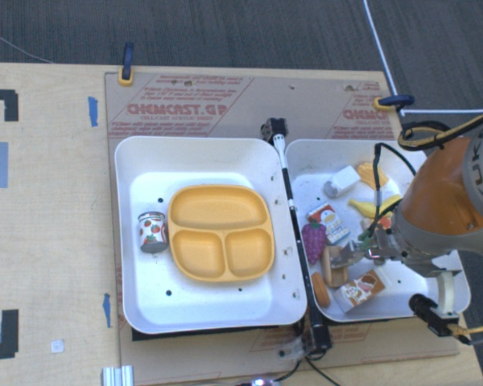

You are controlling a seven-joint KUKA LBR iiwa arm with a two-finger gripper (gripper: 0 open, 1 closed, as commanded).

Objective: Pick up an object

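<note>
My gripper (362,252) hangs low in the right white plastic bin (459,300); whether it is parted or closed, I cannot tell. The brown bread-like stick (331,265) lies just left of it, long axis running near-to-far.

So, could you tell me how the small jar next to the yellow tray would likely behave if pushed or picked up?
The jar looks to be lying on its side in the left bin, so its round body would probably roll if nudged. It touches or nearly touches the yellow tray, which may block rolling that way. Its smooth, glossy-looking surface could slip in a grasp.
</note>
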